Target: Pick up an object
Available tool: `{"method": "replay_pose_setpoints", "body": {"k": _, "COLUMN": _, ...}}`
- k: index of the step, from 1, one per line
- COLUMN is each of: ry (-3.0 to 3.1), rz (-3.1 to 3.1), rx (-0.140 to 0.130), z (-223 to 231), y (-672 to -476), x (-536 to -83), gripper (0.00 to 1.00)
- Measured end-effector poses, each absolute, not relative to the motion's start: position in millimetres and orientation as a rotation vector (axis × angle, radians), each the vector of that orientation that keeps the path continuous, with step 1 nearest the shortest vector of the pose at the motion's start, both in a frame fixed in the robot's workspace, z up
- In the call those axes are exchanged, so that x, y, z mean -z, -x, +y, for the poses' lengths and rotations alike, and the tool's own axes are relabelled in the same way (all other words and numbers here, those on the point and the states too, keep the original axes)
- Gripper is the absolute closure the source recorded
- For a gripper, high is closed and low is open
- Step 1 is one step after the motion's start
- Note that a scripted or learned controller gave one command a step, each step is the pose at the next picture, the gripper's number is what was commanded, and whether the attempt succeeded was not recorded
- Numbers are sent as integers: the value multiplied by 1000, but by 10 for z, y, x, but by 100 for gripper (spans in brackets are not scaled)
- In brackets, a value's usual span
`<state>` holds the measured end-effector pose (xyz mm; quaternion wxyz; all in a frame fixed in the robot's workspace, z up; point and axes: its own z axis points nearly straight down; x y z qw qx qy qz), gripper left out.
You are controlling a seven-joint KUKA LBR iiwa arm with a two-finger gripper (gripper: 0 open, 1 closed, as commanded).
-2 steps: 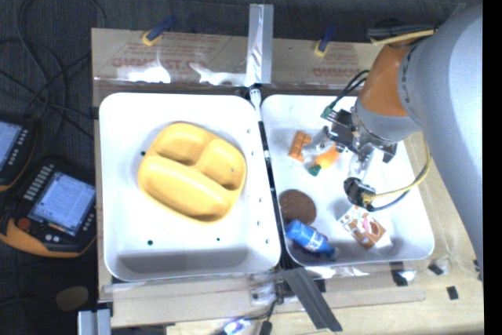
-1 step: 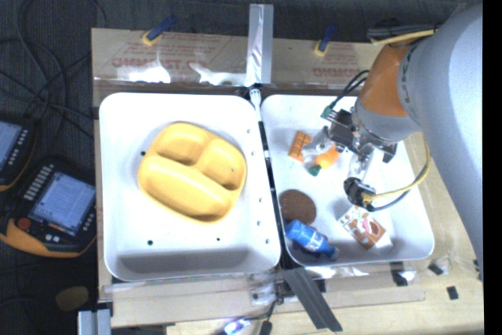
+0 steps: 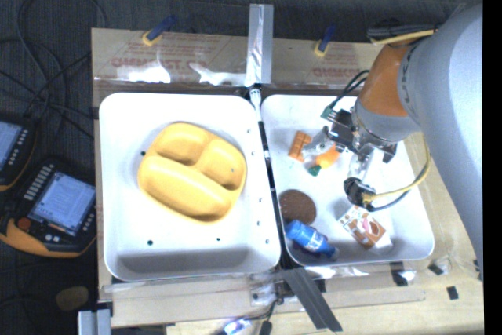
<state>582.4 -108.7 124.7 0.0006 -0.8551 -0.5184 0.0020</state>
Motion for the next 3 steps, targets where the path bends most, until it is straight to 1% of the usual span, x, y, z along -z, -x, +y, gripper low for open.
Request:
{"method": "replay_pose_setpoints", "body": {"k": 1, "ry": 2649, "rz": -1686, "rx": -7, "z": -1164, "y": -5193, "x": -1614, "gripper": 0}}
{"method": "replay_pose_setpoints", "body": {"k": 2, "ry": 2545, "rz": -1843, "rx": -7, "z": -1318, "y": -6207, "x": -1813, "gripper": 0}}
{"method": "replay_pose_setpoints", "body": {"k": 3, "ry": 2376, "rz": -2069, "rx": 11, "z": -1227, "y": -6306, "x": -922, "gripper": 0}}
